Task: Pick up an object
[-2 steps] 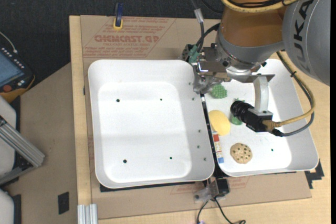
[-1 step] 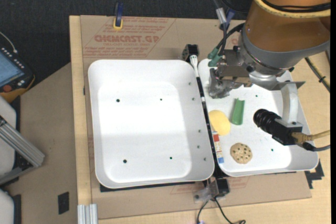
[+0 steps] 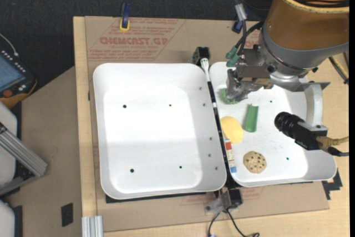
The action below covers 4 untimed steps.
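A: Claw [image 3: 236, 91] low in the right bin [image 3: 310, 169], upper left corner, over a small green piece [image 3: 227, 96]. Whether it's apart or together, we can't tell.

B: Other candidates?

A: Green block [image 3: 252, 117], yellow lump [image 3: 233, 129], cookie [image 3: 255, 162], all loose nearby. Left bin [image 3: 111, 136] holds nothing we can note.

B: So we read this as the grasp step.

A: Agreed. Next we'd want closure on the green piece, then a straight lift.

Arm [image 3: 310, 14] enters from right, orange band up top, wrist angled down; gripper [image 3: 237, 91] low over right bin's rear-left corner.
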Each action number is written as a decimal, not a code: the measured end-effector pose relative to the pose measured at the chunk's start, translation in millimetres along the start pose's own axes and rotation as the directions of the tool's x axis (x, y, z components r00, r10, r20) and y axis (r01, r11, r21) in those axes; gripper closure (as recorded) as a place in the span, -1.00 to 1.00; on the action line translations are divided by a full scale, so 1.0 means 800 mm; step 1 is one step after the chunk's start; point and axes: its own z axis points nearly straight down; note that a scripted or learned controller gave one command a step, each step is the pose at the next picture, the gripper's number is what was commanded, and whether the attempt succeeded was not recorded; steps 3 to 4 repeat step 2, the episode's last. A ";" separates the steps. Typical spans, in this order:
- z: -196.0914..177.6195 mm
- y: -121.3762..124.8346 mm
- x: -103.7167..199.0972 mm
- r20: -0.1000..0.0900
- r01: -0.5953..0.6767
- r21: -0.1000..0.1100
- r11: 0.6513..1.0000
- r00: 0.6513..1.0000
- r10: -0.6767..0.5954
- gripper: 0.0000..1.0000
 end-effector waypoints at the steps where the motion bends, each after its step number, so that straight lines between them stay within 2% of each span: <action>1: -0.021 0.000 -0.092 0.002 -0.006 -0.002 1.000 1.000 0.006 1.00; 2: 0.031 0.010 -0.037 -0.001 0.006 0.010 1.000 1.000 -0.006 1.00; 4: 0.031 0.010 -0.037 -0.001 0.006 0.010 1.000 1.000 -0.006 1.00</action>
